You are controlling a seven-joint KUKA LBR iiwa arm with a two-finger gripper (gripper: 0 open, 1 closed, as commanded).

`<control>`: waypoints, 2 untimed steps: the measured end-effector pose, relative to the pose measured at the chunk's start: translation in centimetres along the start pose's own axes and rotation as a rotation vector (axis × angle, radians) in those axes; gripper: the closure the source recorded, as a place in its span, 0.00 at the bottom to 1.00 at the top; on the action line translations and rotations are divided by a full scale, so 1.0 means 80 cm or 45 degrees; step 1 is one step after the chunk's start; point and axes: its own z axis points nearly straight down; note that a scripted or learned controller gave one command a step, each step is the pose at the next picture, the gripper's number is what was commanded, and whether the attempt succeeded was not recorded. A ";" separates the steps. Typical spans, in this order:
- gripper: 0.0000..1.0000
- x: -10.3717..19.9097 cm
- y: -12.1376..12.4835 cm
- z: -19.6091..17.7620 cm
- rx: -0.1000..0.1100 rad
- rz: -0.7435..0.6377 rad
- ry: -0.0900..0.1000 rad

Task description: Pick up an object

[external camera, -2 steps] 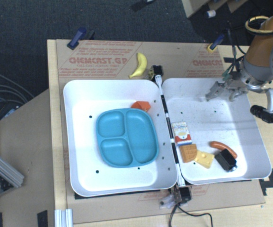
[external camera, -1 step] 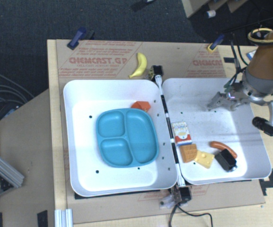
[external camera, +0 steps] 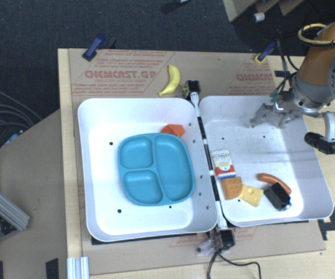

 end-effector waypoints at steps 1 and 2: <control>1.00 -0.003 0.002 -0.015 -0.016 -0.002 -0.015; 0.00 0.000 0.002 -0.014 -0.012 -0.004 -0.008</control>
